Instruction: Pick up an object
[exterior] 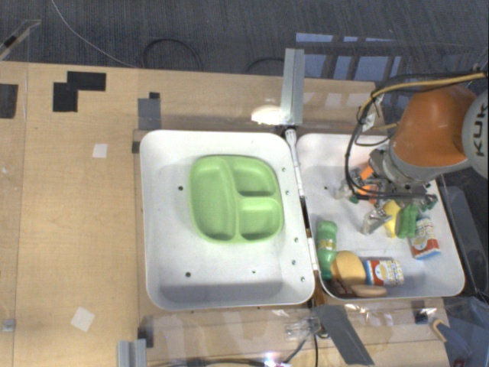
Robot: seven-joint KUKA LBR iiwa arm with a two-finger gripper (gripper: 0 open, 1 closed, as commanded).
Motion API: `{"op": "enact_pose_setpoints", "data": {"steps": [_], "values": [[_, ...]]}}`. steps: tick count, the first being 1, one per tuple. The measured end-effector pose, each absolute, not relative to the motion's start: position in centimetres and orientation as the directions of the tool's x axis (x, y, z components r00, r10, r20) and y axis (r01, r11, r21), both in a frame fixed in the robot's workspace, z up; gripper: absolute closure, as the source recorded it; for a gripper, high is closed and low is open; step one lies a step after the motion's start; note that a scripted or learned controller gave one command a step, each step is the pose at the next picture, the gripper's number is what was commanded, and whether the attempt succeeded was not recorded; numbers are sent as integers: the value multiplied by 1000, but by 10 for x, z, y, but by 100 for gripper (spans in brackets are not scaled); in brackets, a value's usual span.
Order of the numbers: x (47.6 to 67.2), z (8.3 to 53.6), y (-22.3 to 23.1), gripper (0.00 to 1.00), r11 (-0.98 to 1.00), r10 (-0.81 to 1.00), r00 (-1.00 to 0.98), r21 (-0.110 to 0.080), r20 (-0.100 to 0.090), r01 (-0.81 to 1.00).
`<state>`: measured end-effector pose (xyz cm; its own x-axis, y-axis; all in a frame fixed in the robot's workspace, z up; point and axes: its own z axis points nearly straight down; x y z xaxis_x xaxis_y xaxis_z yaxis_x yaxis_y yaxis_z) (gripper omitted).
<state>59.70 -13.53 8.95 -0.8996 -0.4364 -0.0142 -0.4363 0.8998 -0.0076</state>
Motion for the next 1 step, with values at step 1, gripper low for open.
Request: {"op": "enact_pose_setpoints", "data": {"steps": [1], "values": [[599, 90, -139, 0, 802, -597, -802, -10, -13, -597]]}}
